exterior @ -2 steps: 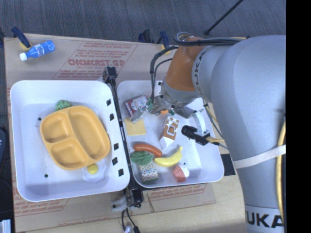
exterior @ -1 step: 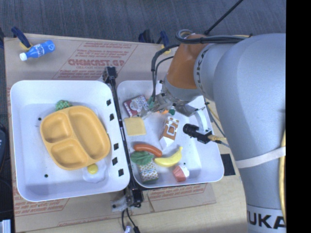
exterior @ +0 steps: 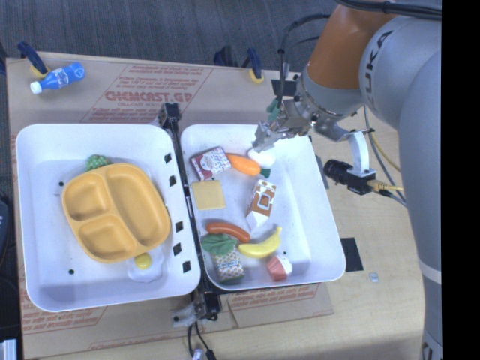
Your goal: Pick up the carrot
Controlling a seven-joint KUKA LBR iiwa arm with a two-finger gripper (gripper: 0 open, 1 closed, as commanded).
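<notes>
The carrot (exterior: pixel 244 163), small and orange with a green end, lies in the back part of the right bin (exterior: pixel 322 231), between a red-brown carton (exterior: pixel 210 161) and the bin's right wall. My gripper (exterior: pixel 265 136) hangs just above and to the right of it, over the bin's back rim, with nothing visibly held. Its tip is close to the carrot's green end, and I cannot tell whether they touch.
The right bin also holds a cheese slice (exterior: pixel 208 195), an orange-white carton (exterior: pixel 262 199), a sausage (exterior: pixel 228 230), a banana (exterior: pixel 262 244) and a green item (exterior: pixel 225 257). The left bin (exterior: pixel 37 276) holds a yellow divided plate (exterior: pixel 114 211), broccoli (exterior: pixel 96 161) and a fried egg (exterior: pixel 144 263). A blue bottle (exterior: pixel 58 76) lies at the back left.
</notes>
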